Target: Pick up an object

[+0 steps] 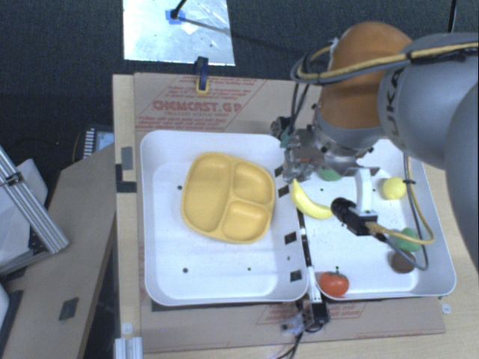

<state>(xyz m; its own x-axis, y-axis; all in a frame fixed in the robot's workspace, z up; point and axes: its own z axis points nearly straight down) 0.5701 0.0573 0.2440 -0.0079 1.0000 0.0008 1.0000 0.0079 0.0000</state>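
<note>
The banana (310,203) lay in the right bin (352,256), near the bin's left wall, curving from upper left to lower right. Its upper tip ran up just beneath the gripper (298,161). The gripper hung low over the wall between the 2 bins and was mostly covered by the wrist above it. Whether it was released or clenched could not be told, and nothing could be seen held in it.

Right of the gripper, a green object (329,174) showed as a small patch at the wrist's edge, with the rest hidden, so its kind was unclear. A small yellow round fruit (393,188), perhaps a lemon, sat farther right, well apart from the banana. Near the right wall a second green object (408,236) was crossed by a cable and hard to identify. Just below it lay a dull brown round thing (402,262). A red tomato (334,283) with a green stem rested at the bin's front left corner.

The left bin (168,268) held 1 yellow plate (228,197) with 3 compartments, lying flat and tilted in plan.

The grey arm (434,103) and its orange band (367,73) covered the right bin's far side and were cut off at the right edge. Both bins stood on the bench (202,99), whose red lettering was partly hidden by them.
</note>
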